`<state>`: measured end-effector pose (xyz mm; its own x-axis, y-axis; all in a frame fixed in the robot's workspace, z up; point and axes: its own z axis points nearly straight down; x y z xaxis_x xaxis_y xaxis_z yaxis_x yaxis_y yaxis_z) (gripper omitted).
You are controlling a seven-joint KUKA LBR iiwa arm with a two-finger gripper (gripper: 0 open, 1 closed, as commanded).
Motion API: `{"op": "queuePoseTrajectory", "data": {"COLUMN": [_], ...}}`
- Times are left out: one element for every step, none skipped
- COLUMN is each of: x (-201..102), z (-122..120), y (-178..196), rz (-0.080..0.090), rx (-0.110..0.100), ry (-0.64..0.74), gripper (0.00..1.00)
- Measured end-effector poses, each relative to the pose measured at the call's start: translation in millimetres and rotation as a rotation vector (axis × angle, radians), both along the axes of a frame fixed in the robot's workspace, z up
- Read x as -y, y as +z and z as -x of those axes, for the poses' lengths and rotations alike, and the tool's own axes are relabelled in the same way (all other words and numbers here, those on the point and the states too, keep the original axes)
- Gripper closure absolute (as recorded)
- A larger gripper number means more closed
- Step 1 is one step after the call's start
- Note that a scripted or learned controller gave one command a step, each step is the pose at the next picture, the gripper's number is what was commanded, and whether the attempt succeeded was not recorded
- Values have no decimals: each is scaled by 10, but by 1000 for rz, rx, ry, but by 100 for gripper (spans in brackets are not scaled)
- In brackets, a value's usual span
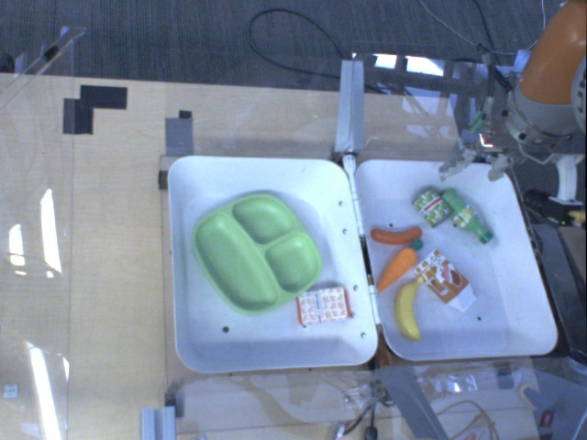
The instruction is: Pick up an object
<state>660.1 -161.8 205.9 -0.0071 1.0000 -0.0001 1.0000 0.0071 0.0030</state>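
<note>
Hovering over the back edge of the right bin (541, 333), the gripper (477, 165) hangs w/ its two fingers spread apart and nothing between them, so this reads as the approach step: no object picked yet. Closest candidates sit just below and in front of it: a green bottle (468, 218) lying on its side, touching a small green-and-white carton (429, 205). Further toward the front of the same bin are a sausage (396, 236), a carrot (397, 268), a banana (406, 312) and an orange-and-white snack packet (444, 277), the last three bunched close together, carrot and banana near the divider. Next move, as I judge it: come down a bit toward the front and lower over the bottle, fingers lined up across its narrow width, not its length; the carton touching it leaves little room on that side, so one finger may nudge it. The left bin (188, 246) holds a green divided plate (257, 250) and a small patterned box (323, 306) just beside the plate's front-right corner. Both bins rest on a pale wood bench (92, 273); dark carpet (183, 26) w/ loose cables (293, 26) lies behind, and a metal frame runs btwn the bins.
</note>
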Motion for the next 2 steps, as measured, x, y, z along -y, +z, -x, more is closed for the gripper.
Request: {"op": "queuePoseTrajectory", "data": {"x": [22,0], "z": [-114,-140], "y": [-1172,-1057], "rz": [2,3], "rx": [4,9], "ry": [7,14], "gripper": [0,100]}}
